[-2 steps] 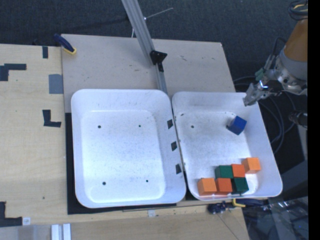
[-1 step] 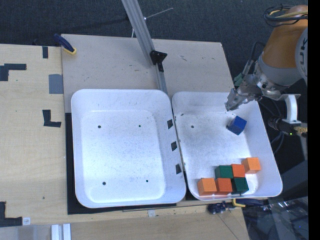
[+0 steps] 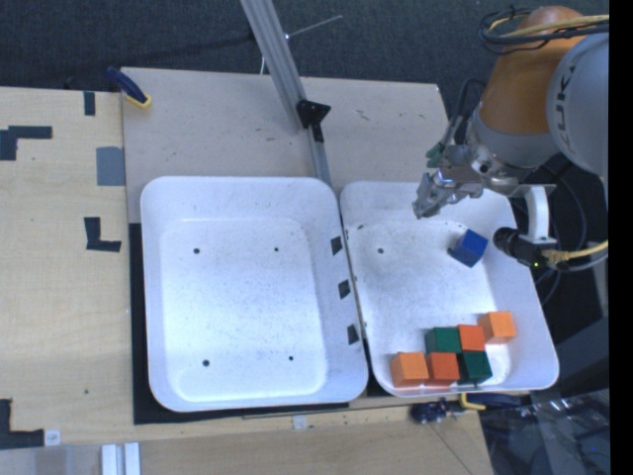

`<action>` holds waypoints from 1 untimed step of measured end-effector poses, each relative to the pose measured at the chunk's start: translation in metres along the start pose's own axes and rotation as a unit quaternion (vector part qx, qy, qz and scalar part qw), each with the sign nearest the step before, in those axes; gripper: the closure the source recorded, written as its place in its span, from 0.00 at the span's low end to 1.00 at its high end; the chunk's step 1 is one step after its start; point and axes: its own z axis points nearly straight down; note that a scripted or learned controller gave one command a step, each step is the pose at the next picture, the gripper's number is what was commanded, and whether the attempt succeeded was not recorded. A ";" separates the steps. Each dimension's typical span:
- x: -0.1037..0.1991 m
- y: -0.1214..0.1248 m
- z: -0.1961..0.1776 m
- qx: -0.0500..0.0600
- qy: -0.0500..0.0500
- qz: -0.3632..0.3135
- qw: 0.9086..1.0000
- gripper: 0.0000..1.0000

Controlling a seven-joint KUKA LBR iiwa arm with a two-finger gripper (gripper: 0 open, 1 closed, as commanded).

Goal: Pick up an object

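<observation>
Along the near edge of the right-hand shallow white plastic bin [image 3: 514, 295], small orange cubes [image 3: 409, 367] and green cubes [image 3: 476, 364] sit packed together, touching. Farther back, a single blue cube [image 3: 469, 247] lies tilted near the bin's right wall, well apart from the cluster. Beyond it, at the bin's far edge, the two-finger gripper [image 3: 431, 202] hangs above the floor with nothing between it and the bin; its jaw state cannot be told. Risk: a descent from this position would likely land beside the blue cube, and its tilted faces could slip free.
</observation>
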 end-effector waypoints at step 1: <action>0.053 -0.011 0.012 0.001 0.000 0.000 1.000 1.00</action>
